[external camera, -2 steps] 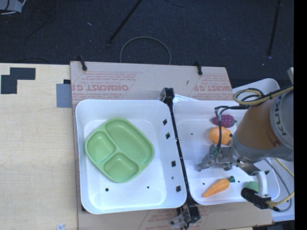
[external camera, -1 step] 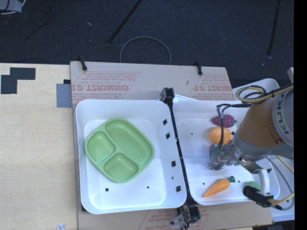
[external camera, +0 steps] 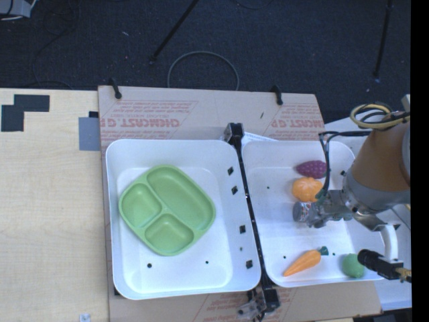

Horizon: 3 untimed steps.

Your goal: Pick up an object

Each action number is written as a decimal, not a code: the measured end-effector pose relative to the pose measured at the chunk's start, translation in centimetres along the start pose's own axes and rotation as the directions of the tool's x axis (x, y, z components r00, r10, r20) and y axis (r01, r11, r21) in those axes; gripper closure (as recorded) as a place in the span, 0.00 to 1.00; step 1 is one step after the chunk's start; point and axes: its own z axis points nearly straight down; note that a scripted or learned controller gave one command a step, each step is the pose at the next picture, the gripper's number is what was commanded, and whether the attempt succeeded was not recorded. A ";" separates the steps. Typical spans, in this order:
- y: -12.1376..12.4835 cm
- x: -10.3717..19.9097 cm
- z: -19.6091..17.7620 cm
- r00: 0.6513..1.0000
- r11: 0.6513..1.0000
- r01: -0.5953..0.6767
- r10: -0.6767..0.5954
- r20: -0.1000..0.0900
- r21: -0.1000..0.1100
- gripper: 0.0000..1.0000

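Carrot: nearest the camera among the toys, low in the right bin, long axis slanting from lower left to upper right, green tip towards the right
Tool: at mid-right of the frame, low inside the right bin, pointing towards the frame's left; whether it is open or closed cannot be told, a small grey blur sits at its tip and nothing can be seen gripped
Orange fruit: just above the tool in the frame, seemingly touching or almost touching its upper edge; the nearest candidate by my judgement
Purple fruit: just beyond the orange fruit, further up the frame, close to the bin's far wall
Carrot from the tool: below it in the frame, apart from it, with bare bin floor between
Green ball: lower right corner of the right bin, right of the carrot, below the arm
Key relation: the closest pickable thing lies up-frame of the tool, not under it, so a grasp probably needs a small shift upward in the picture
Green tray: three compartments, alone in the left bin, well apart from the tool
Table: pale wood, at the frame's left
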 end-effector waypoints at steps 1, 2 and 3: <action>0.1 -0.9 -4.2 1.000 1.000 0.001 -0.001 0.000 0.000 1.00; 0.2 -1.0 -7.6 1.000 1.000 0.007 -0.007 0.000 0.000 1.00; 0.9 4.6 -8.3 1.000 1.000 0.011 -0.011 -0.002 0.003 1.00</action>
